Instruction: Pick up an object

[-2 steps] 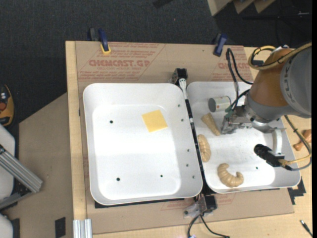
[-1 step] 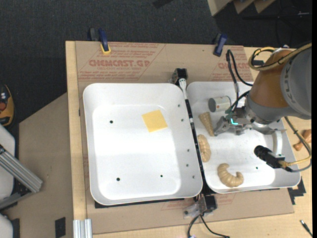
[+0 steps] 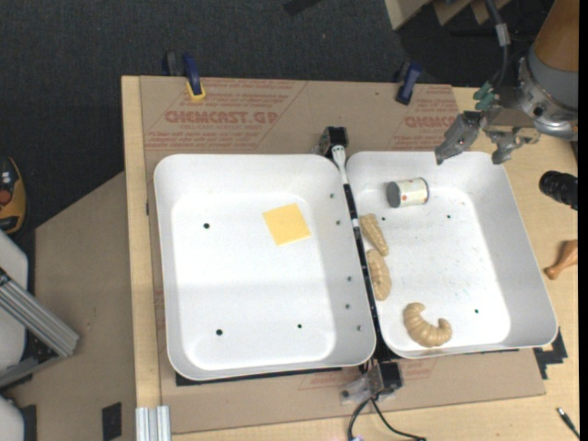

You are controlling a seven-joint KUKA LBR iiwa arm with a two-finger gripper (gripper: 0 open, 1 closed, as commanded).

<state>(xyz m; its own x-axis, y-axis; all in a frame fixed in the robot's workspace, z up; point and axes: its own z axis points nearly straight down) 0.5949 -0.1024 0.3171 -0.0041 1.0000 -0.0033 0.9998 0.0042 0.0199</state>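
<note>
over the right bin's [image 3: 514,237] far rim the arm [image 3: 551,72] hangs – claw [image 3: 478,143] spread, pinching nothing – near the cylinder [image 3: 407,192].

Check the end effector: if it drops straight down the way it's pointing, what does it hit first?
Probably bare floor at the back edge of the right bin, or its far rim. The end effector hangs open over that edge, fingers down. The small cylinder lies to its left, likely out of line; depth is unclear.

yellow square [image 3: 287,224] flat, left bin | white-grey cylinder [image 3: 407,193], three tan pastries [image 3: 427,325] right bin
</note>
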